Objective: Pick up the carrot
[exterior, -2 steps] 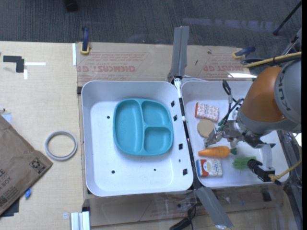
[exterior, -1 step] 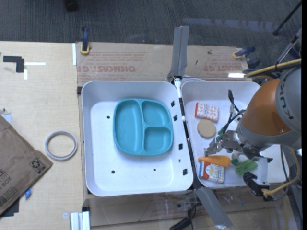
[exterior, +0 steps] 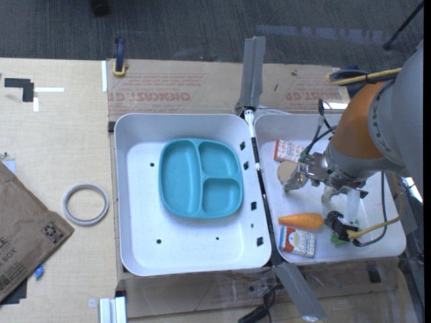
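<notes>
My hand [exterior: 311, 178] hung over the middle of the right bin [exterior: 386, 251], above the carrot [exterior: 301, 220]. I could not tell how wide it was, because the wrist covered it. The carrot lay flat near the front edge of this bin, its thin end pointing to the left bin [exterior: 135, 247], just behind a small packet [exterior: 298, 241]. Nothing of the hand touched it. In my judgement I was placed there to descend on the carrot. The blue plate [exterior: 201, 177] rested in the middle of the left bin, well apart.
</notes>
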You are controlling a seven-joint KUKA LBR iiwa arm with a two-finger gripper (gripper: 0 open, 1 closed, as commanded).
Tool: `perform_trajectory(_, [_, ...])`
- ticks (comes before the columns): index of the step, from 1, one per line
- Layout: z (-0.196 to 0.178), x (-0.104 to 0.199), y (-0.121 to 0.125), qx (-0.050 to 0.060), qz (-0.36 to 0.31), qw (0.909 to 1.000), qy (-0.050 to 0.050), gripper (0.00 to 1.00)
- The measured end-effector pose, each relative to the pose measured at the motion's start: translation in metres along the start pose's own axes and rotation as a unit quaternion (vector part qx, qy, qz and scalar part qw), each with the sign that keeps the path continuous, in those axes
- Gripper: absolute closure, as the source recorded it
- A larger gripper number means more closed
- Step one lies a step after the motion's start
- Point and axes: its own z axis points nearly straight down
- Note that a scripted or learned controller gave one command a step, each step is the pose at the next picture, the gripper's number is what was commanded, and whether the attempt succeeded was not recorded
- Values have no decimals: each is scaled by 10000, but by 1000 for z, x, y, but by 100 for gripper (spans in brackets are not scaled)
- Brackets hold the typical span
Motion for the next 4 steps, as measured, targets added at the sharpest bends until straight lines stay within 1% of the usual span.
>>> perform_trajectory(1, [0, -19, -66, 4, -1558, 9878, 6, 0])
perform_trajectory(2, [1, -65, -52, 7, 1270, 9919, 5, 0])
perform_trajectory(3, [-13, -19, -66, 13, 336, 9994, 6, 0])
perform_trajectory(4, [-2, -16, -66, -13, -901, 9959, 19, 0])
